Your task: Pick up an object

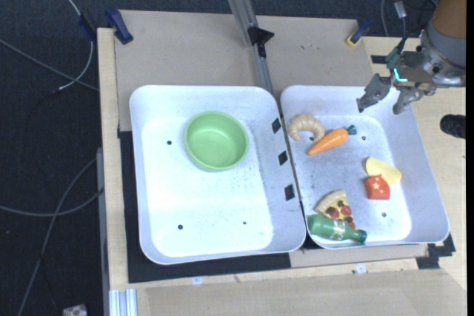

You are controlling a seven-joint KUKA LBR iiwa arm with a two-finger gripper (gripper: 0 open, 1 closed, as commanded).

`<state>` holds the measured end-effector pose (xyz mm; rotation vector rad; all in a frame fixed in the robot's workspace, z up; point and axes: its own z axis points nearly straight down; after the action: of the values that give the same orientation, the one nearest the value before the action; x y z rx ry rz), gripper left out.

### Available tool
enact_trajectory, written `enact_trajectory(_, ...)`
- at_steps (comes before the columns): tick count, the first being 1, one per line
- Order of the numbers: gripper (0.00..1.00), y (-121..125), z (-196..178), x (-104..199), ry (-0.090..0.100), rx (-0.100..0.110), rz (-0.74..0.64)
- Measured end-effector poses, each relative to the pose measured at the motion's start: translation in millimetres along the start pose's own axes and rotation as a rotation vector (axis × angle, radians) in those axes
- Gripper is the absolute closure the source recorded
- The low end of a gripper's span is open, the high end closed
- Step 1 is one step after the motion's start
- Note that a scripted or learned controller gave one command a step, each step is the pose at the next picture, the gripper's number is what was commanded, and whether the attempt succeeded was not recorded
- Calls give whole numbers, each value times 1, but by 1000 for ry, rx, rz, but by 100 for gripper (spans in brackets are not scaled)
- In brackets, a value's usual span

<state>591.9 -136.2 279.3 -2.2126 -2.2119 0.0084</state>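
A green bottle (337,229) is lying at the right bin's (422,181) near edge, touching a pizza slice (337,205) just behind it. Farther back, a red-and-yellow piece (380,178) is sitting, then an orange carrot (329,140) touching a croissant (304,125). Over the bin's far right corner, the gripper (387,95) is hovering with fingers spread, gripping nothing.

Green bowl (215,140), orange carrot (329,140), red-and-yellow block (379,178), white bins (207,233).
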Motion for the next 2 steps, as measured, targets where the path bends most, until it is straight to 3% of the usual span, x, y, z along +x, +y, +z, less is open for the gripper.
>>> enact_trajectory(1,0,1,-3,0,-1,-6,-1)
enact_trajectory(2,0,3,39,4,-1,-1,0)
